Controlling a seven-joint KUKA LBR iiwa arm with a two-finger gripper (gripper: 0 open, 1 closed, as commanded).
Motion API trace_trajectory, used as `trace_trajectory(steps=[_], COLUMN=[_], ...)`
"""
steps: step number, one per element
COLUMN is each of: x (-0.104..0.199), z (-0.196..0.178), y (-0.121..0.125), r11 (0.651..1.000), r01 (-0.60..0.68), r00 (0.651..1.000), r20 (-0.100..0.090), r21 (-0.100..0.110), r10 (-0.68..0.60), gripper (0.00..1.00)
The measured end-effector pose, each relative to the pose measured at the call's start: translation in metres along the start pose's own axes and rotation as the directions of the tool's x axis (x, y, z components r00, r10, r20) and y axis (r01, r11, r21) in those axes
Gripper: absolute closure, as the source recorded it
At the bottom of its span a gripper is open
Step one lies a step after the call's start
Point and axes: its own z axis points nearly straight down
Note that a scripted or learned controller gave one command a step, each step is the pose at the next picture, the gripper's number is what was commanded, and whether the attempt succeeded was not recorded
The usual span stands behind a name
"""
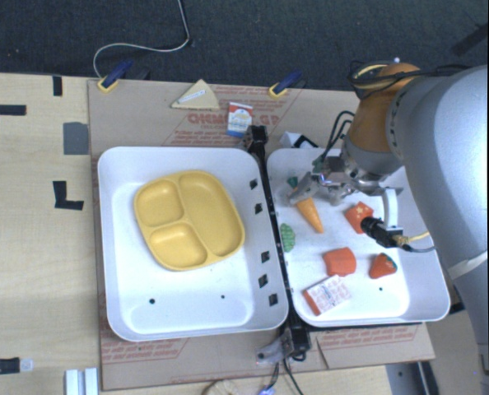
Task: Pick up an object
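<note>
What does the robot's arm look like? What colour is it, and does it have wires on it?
The big, rounded, smooth grey robot arm has an orange band above its wrist. Black cables loop beside the wrist. At the end sits a small metal two-finger gripper, silvery grey with dark parts, much thinner than the arm.

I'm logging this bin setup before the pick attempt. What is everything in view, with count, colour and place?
divided plate: 1, yellow, in the left bin
carrot: 1, orange, upper middle of the right bin, just below the gripper
green piece: 1, green, by the right bin's left wall
orange block: 1, orange-red, centre of the right bin
red pieces: 2, red, right side of the right bin
packet: 1, white and red, near the right bin's front
small carton: 1, red, white and blue, on the cardboard behind the bins
wedge: 1, pale, on the cardboard behind the left bin
clamps: 2, blue and yellow, at the cardboard's back edge
arm: 1, grey with orange band, from the right
gripper: 1, over the right bin's upper part
</note>
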Motion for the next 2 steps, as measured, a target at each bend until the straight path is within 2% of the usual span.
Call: trace_trajectory(steps=[1, 2], x=[-0.001, 0.056], z=[-0.010, -0.099], y=[0.000, -0.039], r11=[1.000, 1.000], r01=[0.001, 0.000], r00=[1.000, 1.000], r20=[0.004, -0.002], r21=[0.001, 0.004], r10=[-0.001, 0.000], gripper=[1.00, 1.00])
